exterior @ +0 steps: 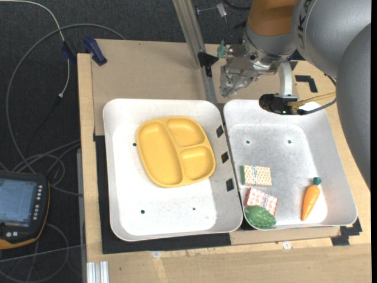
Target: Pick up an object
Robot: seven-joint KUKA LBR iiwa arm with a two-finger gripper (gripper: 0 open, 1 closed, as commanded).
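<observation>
Since the camera sits at the front, the closest stuff is in the near corner of the right bin (330, 128). A green leafy toy vegetable (260, 217) is right at the front rim, touching a red-and-white packet (261, 200) just behind it. A toy carrot (310, 200) lies near the right wall, well apart from those two, with its green top pointing away from the camera. A bit further back is a small patterned packet (257, 174), just beside the red-and-white one. So all the pickable things sit in the front half of that bin.

The left bin (171, 217) holds a yellow divided plate (175, 151) with three compartments, lying flat around the middle and slightly toward the back.

Further back, the gripper (235, 82) hangs over the bare bench (147, 69) just past the far rims, about where the two bins meet. It's well away from every object. Honestly can't tell from this angle whether it's open or closed. A blue clamp (94, 50) sits at the far left corner of the bench.
</observation>
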